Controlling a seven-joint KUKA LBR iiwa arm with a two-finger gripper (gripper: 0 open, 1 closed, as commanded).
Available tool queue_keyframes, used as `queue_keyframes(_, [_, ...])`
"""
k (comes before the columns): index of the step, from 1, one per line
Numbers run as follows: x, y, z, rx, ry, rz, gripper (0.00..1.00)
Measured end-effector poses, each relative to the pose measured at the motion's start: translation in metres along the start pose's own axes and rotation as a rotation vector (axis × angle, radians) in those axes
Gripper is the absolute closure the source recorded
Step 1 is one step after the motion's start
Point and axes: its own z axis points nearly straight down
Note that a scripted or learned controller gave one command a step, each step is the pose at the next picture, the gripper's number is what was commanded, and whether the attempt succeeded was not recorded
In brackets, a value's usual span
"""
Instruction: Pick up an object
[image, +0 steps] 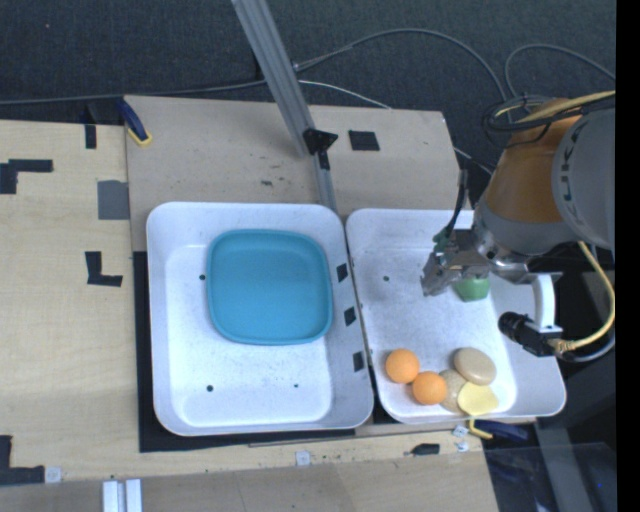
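My gripper (442, 272) hangs over the upper middle of the right bin (400, 250), reaching in from the right. A small green object (472, 289) shows just to its right and slightly below, partly covered by the wrist; whether it is touched or held cannot be made out. Near the bin's front edge lie two orange balls (402, 366) (430, 388), a tan oval piece (474, 365) and a yellow piece (479, 401), all well clear of the gripper.
The left bin (170, 330) holds a blue square plate (270, 286). A grey pole (290, 90) slants down to the gap between the bins. Cables (560, 345) hang off the arm at the right bin's right rim.
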Motion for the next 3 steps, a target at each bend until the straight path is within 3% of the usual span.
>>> queue_keyframes(3, [0.136, 0.057, -0.008, 0.0, 0.0, 0.0, 1.0])
